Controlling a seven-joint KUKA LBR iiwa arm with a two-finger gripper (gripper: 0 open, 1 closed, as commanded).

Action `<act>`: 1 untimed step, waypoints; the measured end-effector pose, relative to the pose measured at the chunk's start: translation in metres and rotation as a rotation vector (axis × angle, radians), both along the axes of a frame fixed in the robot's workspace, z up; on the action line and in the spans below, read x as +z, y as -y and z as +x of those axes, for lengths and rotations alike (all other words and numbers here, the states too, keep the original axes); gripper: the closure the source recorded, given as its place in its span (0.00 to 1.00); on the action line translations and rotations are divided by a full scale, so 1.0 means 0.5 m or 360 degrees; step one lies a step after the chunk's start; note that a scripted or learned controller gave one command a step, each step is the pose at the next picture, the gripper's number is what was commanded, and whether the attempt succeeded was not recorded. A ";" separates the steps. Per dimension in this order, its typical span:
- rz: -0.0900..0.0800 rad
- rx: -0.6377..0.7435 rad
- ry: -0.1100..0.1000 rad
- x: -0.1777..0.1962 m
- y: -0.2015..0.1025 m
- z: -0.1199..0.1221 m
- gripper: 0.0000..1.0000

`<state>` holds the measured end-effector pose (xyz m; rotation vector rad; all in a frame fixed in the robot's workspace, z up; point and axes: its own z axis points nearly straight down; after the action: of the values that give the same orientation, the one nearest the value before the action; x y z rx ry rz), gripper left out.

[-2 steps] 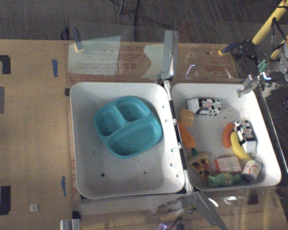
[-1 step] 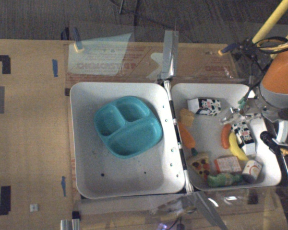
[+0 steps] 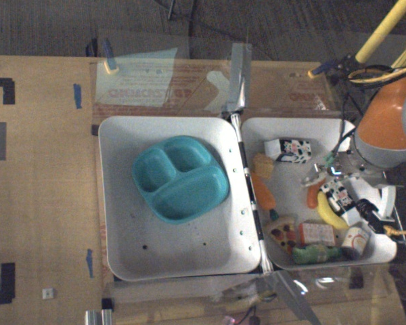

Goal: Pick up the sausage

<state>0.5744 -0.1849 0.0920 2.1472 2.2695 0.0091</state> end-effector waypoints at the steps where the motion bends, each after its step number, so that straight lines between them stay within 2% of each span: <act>1: 0.0003 -0.0003 0.0005 0.020 0.000 0.002 1.00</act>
<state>0.5754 -0.1847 0.1021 2.1487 2.2665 0.0149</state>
